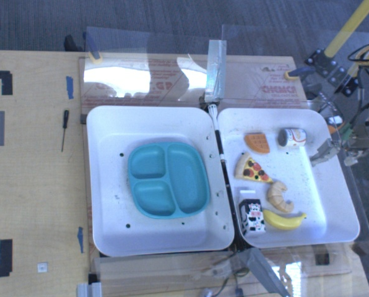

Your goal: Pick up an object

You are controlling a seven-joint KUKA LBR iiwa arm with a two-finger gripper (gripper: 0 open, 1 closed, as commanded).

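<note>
The right bin (342, 228) holds several toy foods. An orange waffle piece (257, 142) and a small can (292, 137) lying on its side are at the back. A pizza slice (253, 169) and a croissant (278, 197) lie in the middle. A yellow banana (283, 219) and a black-and-white milk carton (252, 216) sit at the front. My gripper (334, 150) hangs at the bin's right rim, right of the can and apart from every object. Nothing shows in its grasp.
The left bin (104, 166) bears a teal divided plate (169, 179). A clear plastic wall (215, 73) stands behind both bins. A yellow rod with a black clamp (330, 64) sits at the back right. A screwdriver (64, 129) lies on the bench at left.
</note>
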